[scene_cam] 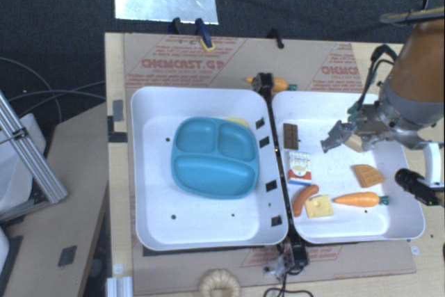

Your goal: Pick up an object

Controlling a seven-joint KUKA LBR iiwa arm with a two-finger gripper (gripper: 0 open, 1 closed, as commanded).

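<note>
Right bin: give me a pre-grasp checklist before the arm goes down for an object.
1. Targets present in right bin: carrot, sausage, cheese wedge, chocolate bar, small packet, toast piece: ok.
2. Gripper over the right bin: ok.
3. Jaws open: cannot tell.
4. Nothing already held: cannot tell.
5. Carrot apart from the toast piece: ok.
6. Sausage apart from the cheese wedge: not ok, they touch.

A yellow item (238, 122) lies mostly hidden behind the blue tray (214, 156).
</note>
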